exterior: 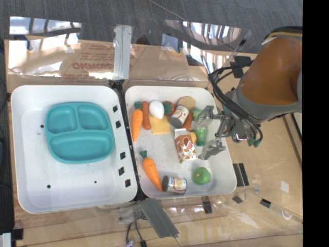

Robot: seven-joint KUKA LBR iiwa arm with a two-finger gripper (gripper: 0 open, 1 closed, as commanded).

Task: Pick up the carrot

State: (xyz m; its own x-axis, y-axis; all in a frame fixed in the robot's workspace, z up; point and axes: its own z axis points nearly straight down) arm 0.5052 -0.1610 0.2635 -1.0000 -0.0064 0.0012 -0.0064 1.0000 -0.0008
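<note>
Two carrots lie in the right bin (pixel 221 181). One carrot (pixel 136 124) rests along the bin's left wall near the top. The other carrot (pixel 151 172), with a green top, lies lower left, pointing toward a small can (pixel 176 184). My gripper (pixel 209 131) hovers at the bin's right side, far from both carrots. It is open, its two fingers spread wide with one fingertip (pixel 206 112) above and the other below. A small green item (pixel 200 134) sits beneath the gap, not gripped.
The right bin also holds a white egg (pixel 156 109), a yellow block (pixel 161 126), a tilted can (pixel 179 116), a printed carton (pixel 185 147), a green apple (pixel 202 176) and a red sausage (pixel 146 115). A teal divided plate (pixel 78 131) lies in the left bin (pixel 31 189).
</note>
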